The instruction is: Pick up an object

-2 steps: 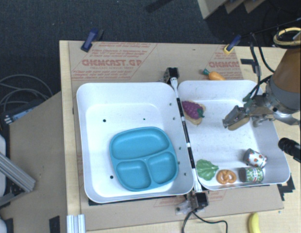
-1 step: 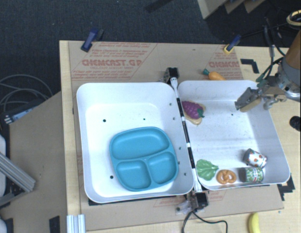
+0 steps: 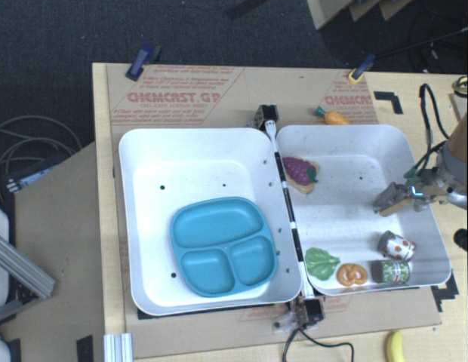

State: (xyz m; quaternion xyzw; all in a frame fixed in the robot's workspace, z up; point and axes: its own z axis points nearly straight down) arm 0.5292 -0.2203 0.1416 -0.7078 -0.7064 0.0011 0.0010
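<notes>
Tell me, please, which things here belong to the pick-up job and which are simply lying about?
Belonging to the job:
- tool, over the right bin
- grapes toy
- green leaf
- pretzel
- two small cans

Lying about:
- blue divided plate in the left bin
- carrot toy on the bench
- banana
- blue clamp

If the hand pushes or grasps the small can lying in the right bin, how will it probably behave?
The small can lies tilted on its side near the right bin wall, so a push will probably roll it. Its surface looks smooth and rounded, so it may slip from the hand. It seems rigid, so it should keep its shape.
</notes>
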